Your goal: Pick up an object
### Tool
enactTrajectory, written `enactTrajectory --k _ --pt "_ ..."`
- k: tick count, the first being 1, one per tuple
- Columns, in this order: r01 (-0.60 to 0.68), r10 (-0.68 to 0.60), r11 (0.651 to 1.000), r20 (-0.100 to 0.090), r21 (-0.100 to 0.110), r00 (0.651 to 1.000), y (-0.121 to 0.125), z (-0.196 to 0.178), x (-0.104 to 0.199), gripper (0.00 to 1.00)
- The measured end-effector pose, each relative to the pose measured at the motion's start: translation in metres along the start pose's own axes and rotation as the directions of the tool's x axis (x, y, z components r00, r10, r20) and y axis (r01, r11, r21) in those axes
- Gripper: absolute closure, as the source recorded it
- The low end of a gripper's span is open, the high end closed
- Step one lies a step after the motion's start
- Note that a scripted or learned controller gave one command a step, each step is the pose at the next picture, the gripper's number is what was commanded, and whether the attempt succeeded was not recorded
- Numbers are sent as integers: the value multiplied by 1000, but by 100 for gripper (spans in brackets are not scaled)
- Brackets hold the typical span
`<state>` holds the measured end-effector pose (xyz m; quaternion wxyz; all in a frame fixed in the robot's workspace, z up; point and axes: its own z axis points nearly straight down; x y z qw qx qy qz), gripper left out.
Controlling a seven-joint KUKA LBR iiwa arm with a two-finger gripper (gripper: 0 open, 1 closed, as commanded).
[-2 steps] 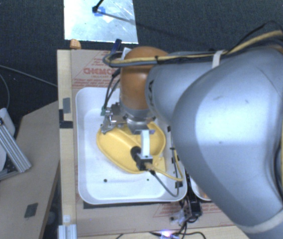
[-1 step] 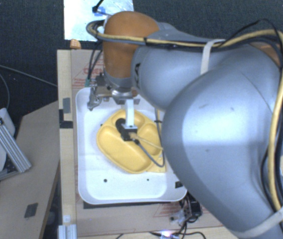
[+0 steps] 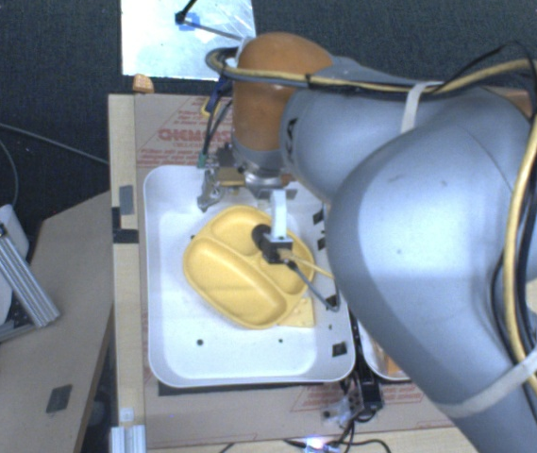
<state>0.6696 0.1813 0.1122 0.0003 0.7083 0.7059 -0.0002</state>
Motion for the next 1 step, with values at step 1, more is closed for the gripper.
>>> enactTrajectory --k 1 --pt "7 -8 1000 -11 -26 1000 -5 10 43 0"
